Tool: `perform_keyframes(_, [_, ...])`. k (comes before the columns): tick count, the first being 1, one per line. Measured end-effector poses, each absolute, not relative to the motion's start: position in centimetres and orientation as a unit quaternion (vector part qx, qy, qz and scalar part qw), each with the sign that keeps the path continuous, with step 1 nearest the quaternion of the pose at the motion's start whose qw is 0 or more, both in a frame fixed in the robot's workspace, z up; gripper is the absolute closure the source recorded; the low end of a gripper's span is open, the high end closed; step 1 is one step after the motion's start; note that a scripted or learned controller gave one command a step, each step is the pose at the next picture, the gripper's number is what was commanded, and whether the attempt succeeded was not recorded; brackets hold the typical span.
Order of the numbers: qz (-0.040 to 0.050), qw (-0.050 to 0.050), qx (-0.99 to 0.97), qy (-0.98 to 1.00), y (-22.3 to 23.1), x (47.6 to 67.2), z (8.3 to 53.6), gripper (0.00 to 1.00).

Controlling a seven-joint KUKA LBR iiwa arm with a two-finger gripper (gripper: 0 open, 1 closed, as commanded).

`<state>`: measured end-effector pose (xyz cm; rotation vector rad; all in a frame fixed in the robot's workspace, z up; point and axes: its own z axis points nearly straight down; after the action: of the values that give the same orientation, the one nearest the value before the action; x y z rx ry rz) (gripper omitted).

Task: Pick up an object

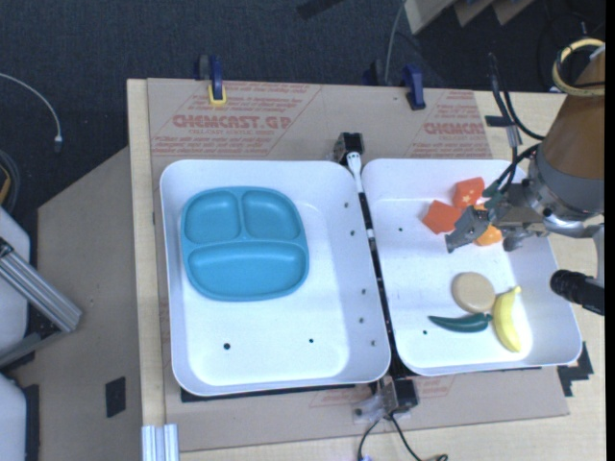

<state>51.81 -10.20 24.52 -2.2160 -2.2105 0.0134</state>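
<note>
The right bin (413, 257) holds several small objects. An orange-red block (469, 192) lies at the back, with an orange wedge (440, 216) just in front of it. My gripper (473, 230) hangs low over the bin right beside these, and a small orange piece (489, 237) shows against its underside. Whether that piece is gripped is hidden. Nearer the front lie a beige round disc (472, 291), a yellow banana (507, 321) and a dark green chili (458, 323).
In the left bin (279, 353) a blue divided plate (245, 241) sits at the back left. A ridge with a black cable (363, 214) separates the bins. The arm's grey wrist and orange band (577, 152) overhang the right bin's far right rim.
</note>
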Motion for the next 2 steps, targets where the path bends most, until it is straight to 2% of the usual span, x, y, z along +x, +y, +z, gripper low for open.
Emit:
perform_keyframes(1, [0.0000, 0.000, -0.707, -0.707, -10.2, 52.0, 25.2, 0.00])
perform_keyframes(2, [0.0021, 0.004, -0.707, -0.707, -9.5, 52.1, 19.0, 0.00])
